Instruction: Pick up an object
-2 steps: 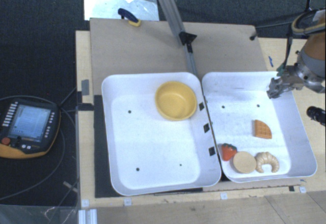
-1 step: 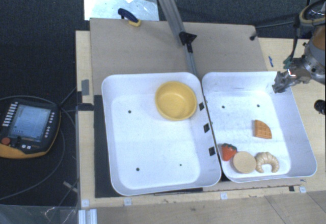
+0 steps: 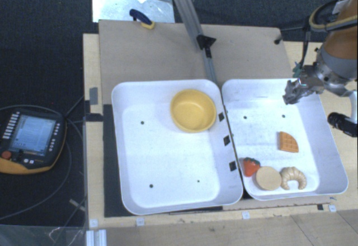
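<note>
My claw (image 3: 293, 94) hangs over the far right corner of the right bin (image 3: 330, 144), near its back rim. At this size and angle the tip is a dark blur, so I cannot tell how it is set, and nothing visible hangs from it.

Candidates in this bin, all nearer the front edge than I am: waffle piece (image 3: 288, 142) lies alone mid-bin, closest to me. Along the front wall sit a croissant (image 3: 294, 178), a round tan disc (image 3: 268, 178) touching or just beside it, and a red tomato-like piece (image 3: 250, 167) against the disc's left side, close to the divider.

Left bin (image 3: 134, 144): yellow bowl (image 3: 193, 110) upright near its back right corner, well apart from me.

Step, as I judge it: approach, target not yet engaged; no grasp made.

Next move calls for: travel toward the front of the bin, then descent. The waffle looks the cleanest pick since it stands clear of neighbours, though it lies flat, so I need to go low. The front cluster risks nudging two items at once
</note>
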Controlling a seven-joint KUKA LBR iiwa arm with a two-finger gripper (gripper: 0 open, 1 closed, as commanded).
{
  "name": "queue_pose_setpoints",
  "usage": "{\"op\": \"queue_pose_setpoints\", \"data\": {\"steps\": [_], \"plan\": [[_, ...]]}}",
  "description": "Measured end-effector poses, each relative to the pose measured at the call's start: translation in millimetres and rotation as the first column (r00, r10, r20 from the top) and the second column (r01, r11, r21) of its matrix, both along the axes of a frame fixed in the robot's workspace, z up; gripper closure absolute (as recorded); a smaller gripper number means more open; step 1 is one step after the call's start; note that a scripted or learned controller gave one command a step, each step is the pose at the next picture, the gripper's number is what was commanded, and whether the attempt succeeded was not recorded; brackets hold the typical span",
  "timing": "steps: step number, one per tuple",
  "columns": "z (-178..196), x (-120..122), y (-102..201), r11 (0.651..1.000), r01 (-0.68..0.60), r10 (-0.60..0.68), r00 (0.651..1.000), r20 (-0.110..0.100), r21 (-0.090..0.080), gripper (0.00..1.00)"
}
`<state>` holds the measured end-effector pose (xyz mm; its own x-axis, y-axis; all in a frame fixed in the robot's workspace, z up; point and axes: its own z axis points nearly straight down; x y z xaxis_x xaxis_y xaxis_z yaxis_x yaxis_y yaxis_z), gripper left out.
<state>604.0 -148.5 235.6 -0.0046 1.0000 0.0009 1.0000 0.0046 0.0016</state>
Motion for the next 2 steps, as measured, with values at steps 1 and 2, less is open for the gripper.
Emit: {"op": "queue_pose_setpoints", "data": {"steps": [1, 2], "plan": [[-6, -14, 56, 1.0, 0.0, 0.0, 1.0, -0.002, 0.0, 1.0], [-14, -26, 107, 1.0, 0.0, 0.0, 1.0, -0.002, 0.0, 1.0]]}}
